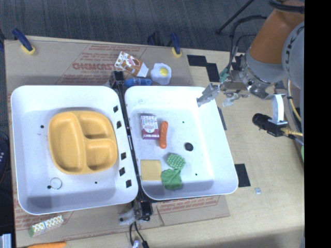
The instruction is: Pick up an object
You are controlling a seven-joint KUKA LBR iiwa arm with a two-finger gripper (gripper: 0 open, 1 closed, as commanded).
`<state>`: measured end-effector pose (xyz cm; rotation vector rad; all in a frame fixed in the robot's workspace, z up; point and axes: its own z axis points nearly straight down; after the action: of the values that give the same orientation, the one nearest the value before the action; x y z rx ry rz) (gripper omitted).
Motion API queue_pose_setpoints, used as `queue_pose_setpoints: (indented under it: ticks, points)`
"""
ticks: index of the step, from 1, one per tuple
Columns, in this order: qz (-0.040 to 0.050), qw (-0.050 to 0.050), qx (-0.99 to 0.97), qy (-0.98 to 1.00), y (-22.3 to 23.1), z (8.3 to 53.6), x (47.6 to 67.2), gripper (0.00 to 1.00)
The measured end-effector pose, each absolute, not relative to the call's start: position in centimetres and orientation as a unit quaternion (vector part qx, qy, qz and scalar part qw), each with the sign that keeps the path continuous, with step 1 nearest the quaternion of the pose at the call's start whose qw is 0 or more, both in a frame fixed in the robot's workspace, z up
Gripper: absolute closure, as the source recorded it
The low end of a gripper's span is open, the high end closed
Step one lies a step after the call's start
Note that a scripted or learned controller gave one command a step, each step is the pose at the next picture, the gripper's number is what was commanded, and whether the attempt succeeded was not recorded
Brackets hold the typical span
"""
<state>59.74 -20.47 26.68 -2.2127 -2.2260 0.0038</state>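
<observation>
The things I could pick all lie in the right bin [222, 159]. A small red and white carton [149, 126] lies flat near the bin's middle, and an orange carrot [164, 134] lies just beside it on its right, lengthwise and close enough that I cannot tell whether they touch. To the right of the carrot, apart from it, sits a small dark round piece [188, 147]. Toward the near edge a pale yellow square slab [151, 170] lies flat; beside it sits a green textured piece [176, 161], and a darker green lump [171, 179] lies just below that one, the two touching or nearly so.

My gripper [205, 97] hangs over the far right corner of this bin, at its rim, well apart from every item, with nothing between its fingers. From this angle I cannot tell how wide it stands.

The left bin [26, 154] holds a yellow divided tray [83, 141] with three compartments. On the bench beyond the bins lie a patterned packet [127, 62], a blue item [137, 81] and a white and yellow piece [161, 73].
</observation>
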Motion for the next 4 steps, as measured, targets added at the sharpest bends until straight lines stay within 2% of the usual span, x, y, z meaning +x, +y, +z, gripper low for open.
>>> queue_pose_setpoints:
  ticks: [1,2,3,4]
  points:
    - [0.002,0.003,-0.666,-0.746,-15.5,14.3,59.0,0.0]
    - [-0.0002,-0.001,-0.664,-0.748,-10.0,9.5,59.5,0.0]
    - [-0.0015,-0.003,-0.663,-0.749,-10.0,10.7,59.7,1.0]
    - [-0.0004,-0.002,-0.663,-0.749,-10.0,10.6,59.6,0.0]
